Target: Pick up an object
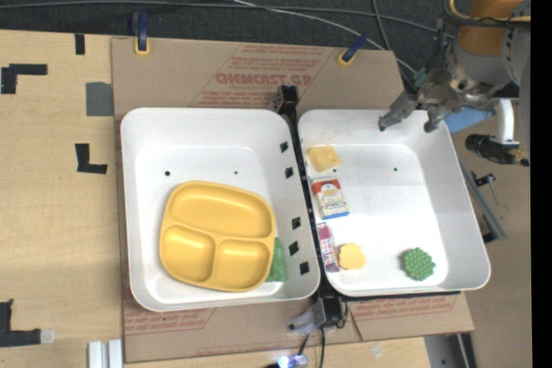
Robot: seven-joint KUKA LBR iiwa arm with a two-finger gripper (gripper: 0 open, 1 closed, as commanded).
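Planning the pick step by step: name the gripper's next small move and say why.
Probably swing the gripper inward and down over the right bin, toward the green ball. The gripper hovers open at the bin's far right corner with nothing between its fingers, and the ball sits alone near the front, apart from the items crowded along the divider, so it looks the easiest target.
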